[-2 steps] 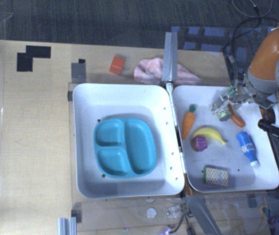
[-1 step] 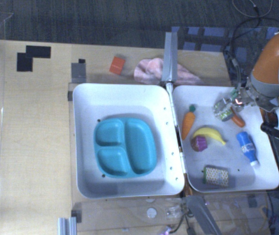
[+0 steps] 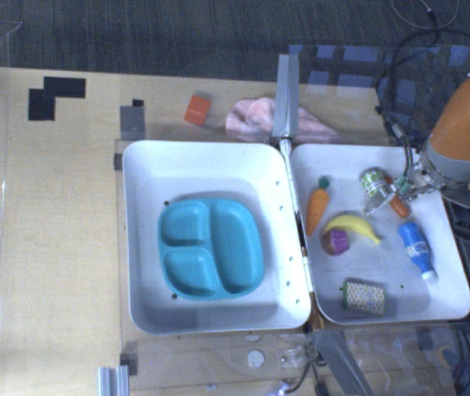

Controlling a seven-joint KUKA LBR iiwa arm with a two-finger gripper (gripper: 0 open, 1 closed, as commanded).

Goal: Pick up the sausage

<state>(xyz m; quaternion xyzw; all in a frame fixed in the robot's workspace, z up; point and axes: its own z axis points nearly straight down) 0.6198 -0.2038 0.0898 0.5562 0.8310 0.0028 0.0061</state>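
— Where do you find the small reddish-brown sausage, and why is the gripper parked there?

— You see it in the right shallow white plastic bin, near the far right side, a short rounded stub poking out from under the metal fingers. The grey arm with its orange band reaches in from the right, which I judge puts the tool right over its target. Whether those fingers stand wide or narrow, you cannot tell; glare and clutter hide them.

— What crowds it?

— A shiny crumpled silver can lies just beside it, a smooth curved yellow banana nearby, then a blue bottle, a purple rounded toy, an orange carrot and a speckled sponge block. The left white bin bears a glossy teal divided plate.

— Risk?

— You may nip the can instead; it sits so close.
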